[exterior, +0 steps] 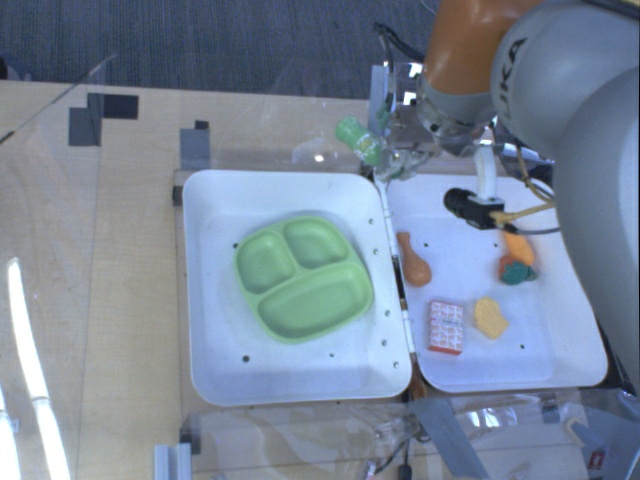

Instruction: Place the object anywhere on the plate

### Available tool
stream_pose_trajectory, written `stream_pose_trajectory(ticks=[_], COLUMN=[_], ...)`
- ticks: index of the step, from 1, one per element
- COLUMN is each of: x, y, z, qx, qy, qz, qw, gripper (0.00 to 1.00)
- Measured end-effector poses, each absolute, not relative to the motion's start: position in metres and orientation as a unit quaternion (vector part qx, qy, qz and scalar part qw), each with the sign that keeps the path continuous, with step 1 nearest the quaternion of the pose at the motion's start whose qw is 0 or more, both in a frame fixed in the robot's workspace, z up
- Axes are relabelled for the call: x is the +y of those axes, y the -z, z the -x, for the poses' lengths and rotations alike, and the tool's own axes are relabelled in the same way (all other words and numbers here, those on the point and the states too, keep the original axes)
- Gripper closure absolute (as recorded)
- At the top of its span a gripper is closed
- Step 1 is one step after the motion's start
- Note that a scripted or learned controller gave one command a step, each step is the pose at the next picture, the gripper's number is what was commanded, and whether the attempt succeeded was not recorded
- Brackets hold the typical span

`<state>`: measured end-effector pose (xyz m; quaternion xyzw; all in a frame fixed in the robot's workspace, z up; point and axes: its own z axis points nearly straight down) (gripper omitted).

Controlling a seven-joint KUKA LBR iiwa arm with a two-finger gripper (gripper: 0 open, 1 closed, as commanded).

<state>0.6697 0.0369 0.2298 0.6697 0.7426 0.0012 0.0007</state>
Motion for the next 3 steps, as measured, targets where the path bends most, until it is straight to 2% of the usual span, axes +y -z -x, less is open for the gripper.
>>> stream_pose_trajectory(ticks=[1, 2, 3], x=[0.055, 0.056, 0.056], y=[-0.232, -0.188, -0.188], z=[-0.656, -0.589, -0.59], qx=[0.791, 0.825, 0.825], qy=[-0.0009, -0.0004, -0.0006], qz=[-0.612, -0.565, -0.565], qw=[0.001, 0.0, 0.0], gripper=[1.0, 1.0, 0.0])
